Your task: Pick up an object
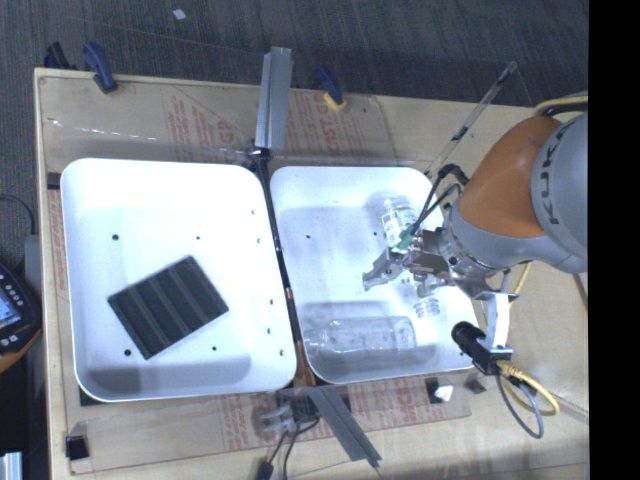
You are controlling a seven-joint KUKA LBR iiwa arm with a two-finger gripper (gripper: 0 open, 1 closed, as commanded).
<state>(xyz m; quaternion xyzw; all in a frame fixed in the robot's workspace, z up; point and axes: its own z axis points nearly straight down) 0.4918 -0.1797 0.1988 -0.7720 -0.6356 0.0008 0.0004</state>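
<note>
The bench carried two shallow white bins side by side. The arm, grey with an orange band above the wrist, reached in from the right and hung over the right bin.

The gripper stood above the middle of that bin, toward its right wall. I could not tell whether it was parted or closed, and nothing was visibly held in it.

A clear plastic bottle lay on its side along the front wall of the right bin, near the front-right corner, apart from the gripper. A second clear, glassy item sat toward the back-right part of the same bin, just behind the gripper; its exact shape was too faint to make out.

In the left bin, a flat black ribbed pad lay at an angle near the front-left corner, resting on the bin floor.
</note>
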